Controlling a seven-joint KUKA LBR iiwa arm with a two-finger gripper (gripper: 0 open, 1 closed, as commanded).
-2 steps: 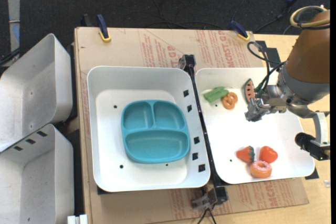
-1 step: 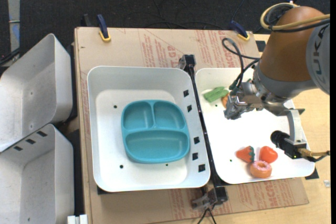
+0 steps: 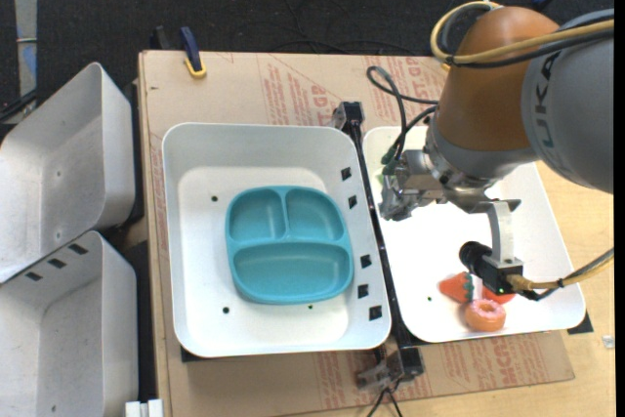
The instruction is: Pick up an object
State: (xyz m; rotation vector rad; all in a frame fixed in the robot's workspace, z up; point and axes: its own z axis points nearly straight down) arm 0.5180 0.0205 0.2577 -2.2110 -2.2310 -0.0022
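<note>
Arm over the right bin, two small items at that bin's near edge

Camera view: two white bins sit side by side on the surface (image 3: 293,73); the left bin (image 3: 186,210) holds one teal divided plate (image 3: 289,244) with three compartments, lying flat near its middle. The right bin (image 3: 552,239) holds two small things close together near its front edge: a pink ring-shaped toy (image 3: 484,313) and, touching it on the left, an orange-red piece (image 3: 454,287) partly hidden by a black part of the arm. The grey and orange arm (image 3: 518,103) covers much of the right bin; the pincer (image 3: 395,200) points down by the bin's left wall, whether wide or narrow I cannot tell
</note>
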